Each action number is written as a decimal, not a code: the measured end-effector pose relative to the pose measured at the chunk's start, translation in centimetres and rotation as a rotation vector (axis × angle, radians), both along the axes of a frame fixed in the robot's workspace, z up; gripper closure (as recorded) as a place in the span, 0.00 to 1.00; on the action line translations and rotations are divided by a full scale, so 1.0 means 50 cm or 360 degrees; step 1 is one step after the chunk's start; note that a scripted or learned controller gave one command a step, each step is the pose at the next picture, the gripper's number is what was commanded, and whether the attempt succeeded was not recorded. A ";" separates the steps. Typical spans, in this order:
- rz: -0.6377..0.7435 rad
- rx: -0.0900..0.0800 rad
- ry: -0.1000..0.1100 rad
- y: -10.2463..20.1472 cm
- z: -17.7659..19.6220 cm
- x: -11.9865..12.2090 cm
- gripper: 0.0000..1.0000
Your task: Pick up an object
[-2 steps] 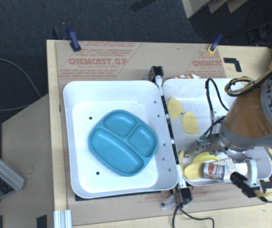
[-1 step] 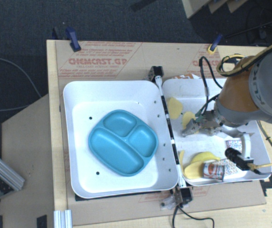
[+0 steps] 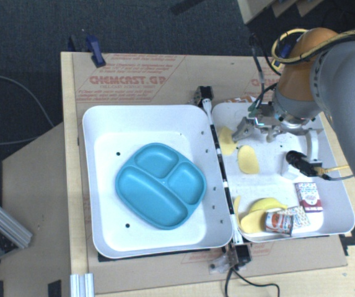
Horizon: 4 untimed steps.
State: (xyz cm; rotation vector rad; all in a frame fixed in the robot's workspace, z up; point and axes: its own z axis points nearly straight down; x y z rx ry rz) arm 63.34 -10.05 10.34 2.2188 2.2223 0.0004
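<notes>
- Gripper: you see it hanging over the far part of the right bin, on the grey arm with its orange band. You cannot tell from this view whether it is released or clenched, and nothing can be seen held in it.
- Pale yellow oval piece: the loose thing closest to the gripper. It lies flat on the bin floor just on the near side of the gripper; you cannot tell whether the two touch.
- Second yellow piece: to the view's left of the gripper and slightly nearer you, against the bin's left wall.
- Banana-like yellow thing: well apart from the gripper, at the near end of the same bin.
- Can with a red label: on its side, touching the banana-like thing on the view's right, also well apart from the gripper.
- Small red and white carton: nearer you than the gripper and to the view's right of it, just beside the can.
- Left bin: across the dividing walls, to the view's left of the gripper. It holds a blue divided plate, well apart from the gripper.
- Blue clip: on the bench board beyond the left bin, the item farthest from the gripper.
</notes>
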 end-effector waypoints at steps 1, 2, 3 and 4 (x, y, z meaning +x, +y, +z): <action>-0.0002 0.0002 0.0005 0.004 -0.038 -0.082 0.00; -0.0001 0.0000 0.0003 0.004 -0.018 -0.081 1.00; -0.0001 0.0000 0.0003 0.004 -0.018 -0.081 0.00; -0.0002 0.0001 0.0005 0.003 -0.038 -0.083 0.00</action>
